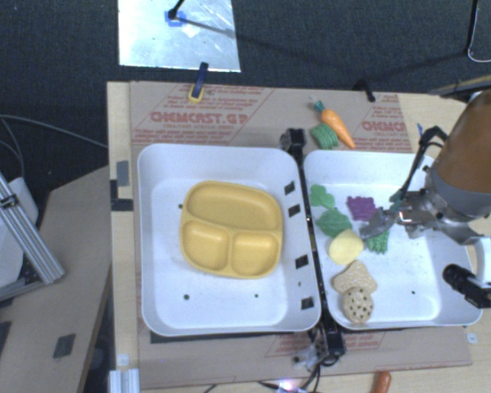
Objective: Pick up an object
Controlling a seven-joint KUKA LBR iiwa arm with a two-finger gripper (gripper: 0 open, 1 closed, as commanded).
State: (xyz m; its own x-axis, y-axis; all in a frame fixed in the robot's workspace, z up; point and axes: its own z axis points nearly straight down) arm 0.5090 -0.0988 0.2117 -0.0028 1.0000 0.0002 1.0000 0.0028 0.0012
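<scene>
The right bin (409,301) holds several toy foods. These are a green leafy piece (321,196), a second green piece (335,221), purple grapes (361,207), a pale yellow round piece (344,246), two tan crackers (355,278) (357,304) and a small dark green piece (379,241). My gripper (378,224) reaches in from the right, low over the bin. It sits just above the dark green piece and right of the grapes. Whether anything is between its tips is unclear.
A yellow divided plate (231,228) lies in the left bin (159,301). A toy carrot (337,123) and a green piece (323,136) lie on the cardboard behind the right bin. A blue and yellow marker (199,83) and a foil sheet (178,21) are farther back.
</scene>
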